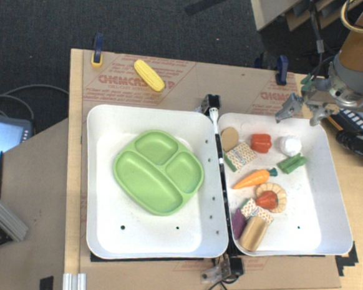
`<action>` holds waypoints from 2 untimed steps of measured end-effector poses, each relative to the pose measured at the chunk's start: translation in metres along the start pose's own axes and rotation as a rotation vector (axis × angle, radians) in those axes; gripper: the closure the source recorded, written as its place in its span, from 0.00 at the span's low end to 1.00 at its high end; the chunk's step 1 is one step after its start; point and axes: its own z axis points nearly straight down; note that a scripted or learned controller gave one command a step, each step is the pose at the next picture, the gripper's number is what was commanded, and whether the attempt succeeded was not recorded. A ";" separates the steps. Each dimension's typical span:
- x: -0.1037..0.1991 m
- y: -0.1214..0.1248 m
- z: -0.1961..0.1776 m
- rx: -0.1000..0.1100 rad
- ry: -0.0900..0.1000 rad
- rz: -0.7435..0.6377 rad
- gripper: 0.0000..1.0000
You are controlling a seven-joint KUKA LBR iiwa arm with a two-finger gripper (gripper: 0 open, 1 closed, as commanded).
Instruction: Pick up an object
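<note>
Heaped in the right bin (328, 184): red pepper (261, 142) and white ball (290, 145) near the far edge, green piece (291, 163) just beside them, carrot (252, 179) mid-bin, tomato slice on a cracker (268, 199) toward the near edge. Above the far right corner, gripper (302, 109), fingers spread wide, nothing between them. In the left bin (100, 228), a green divided plate (157, 170). On the counter (193, 79) near its far left corner, a corn cob (149, 75).

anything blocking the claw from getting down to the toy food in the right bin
Nothing visible does. The claw hangs above the right bin's far rim, and the white piece and red pepper lie uncovered just below it.
</note>
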 end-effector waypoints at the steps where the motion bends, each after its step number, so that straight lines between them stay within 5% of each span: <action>1: 0.014 -0.036 0.138 0.006 0.005 0.002 0.00; 2: 0.014 -0.151 0.064 0.004 0.002 0.005 0.00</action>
